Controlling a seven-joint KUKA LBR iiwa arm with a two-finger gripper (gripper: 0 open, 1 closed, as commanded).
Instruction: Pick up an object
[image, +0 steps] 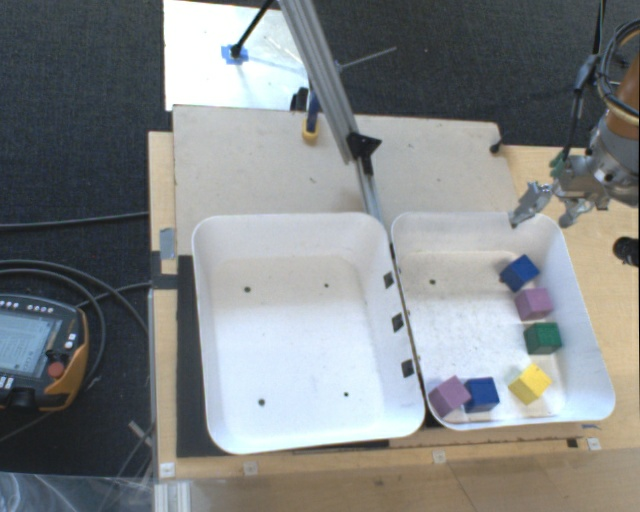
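The end effector (548, 203) is seen at the upper right, above the far right corner of the right bin (590, 330). Its two fingers are spread apart and nothing is held btw. them. The arm (612, 130) comes in from the right edge.

Six cubes are placed in the right bin. A blue cube (519, 272) is lying near the far right side, and a purple cube (534, 303) is just beside it, toward the front. A green cube (542, 338) is found next, then a yellow cube (530, 383) near the front right corner. At the front wall a second blue cube (482, 393) and a second purple cube (449, 396) are touching each other. All cubes are well apart from the end effector.

The left bin (215, 330) is set beside the right one on the worktop (250, 160). A teach pendant (38, 350) w/ cables is seen at the left edge.
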